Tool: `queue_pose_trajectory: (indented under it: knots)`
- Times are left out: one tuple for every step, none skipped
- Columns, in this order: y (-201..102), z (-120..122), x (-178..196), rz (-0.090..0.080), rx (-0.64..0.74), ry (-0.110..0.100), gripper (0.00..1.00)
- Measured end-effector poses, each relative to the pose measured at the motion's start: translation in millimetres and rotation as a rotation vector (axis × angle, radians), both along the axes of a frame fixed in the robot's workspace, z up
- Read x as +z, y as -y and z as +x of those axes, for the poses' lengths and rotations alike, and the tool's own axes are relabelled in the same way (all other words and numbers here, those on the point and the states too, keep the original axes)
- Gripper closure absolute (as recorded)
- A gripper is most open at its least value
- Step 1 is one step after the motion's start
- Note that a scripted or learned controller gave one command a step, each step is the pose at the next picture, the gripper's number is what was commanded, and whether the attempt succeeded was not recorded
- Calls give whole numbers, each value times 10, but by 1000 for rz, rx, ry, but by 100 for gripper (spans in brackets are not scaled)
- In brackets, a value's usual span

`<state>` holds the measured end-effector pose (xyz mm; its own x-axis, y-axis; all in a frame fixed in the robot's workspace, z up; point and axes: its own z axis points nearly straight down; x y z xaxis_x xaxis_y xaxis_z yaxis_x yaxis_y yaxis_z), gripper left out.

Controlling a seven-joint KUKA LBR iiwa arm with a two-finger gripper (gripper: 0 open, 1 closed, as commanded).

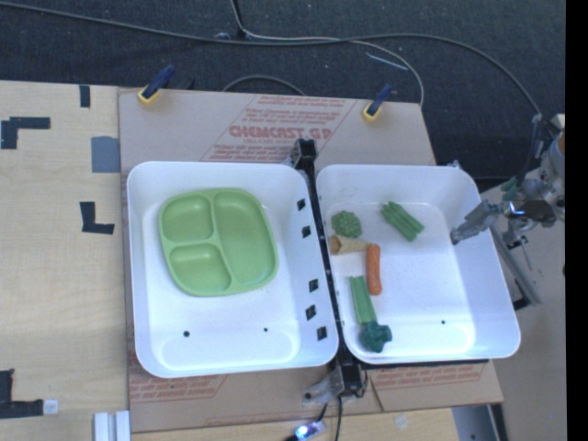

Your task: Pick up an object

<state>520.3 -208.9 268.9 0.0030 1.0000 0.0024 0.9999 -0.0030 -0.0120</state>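
While the gripper (470, 223) is hanging at the right bin's (478, 333) right rim, jaw state can't be told, too small and blurred. Nothing is visible between them. Items are sitting in the right bin: green leafy piece (346, 223), green ridged piece (402, 220), orange carrot (374, 269), green broccoli stalk (367, 313), all well apart from the gripper. A green divided plate (218, 241) is lying in the left bin (147, 274).
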Motion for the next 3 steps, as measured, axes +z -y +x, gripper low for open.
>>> queue_pose_trajectory:
  knots:
    - [-5, 22, 58, -3, 4, 11, 0]
    - [-29, 31, -584, -1, 3, 6, 0]
    - [66, 22, -1102, -2, 3, 5, 0]
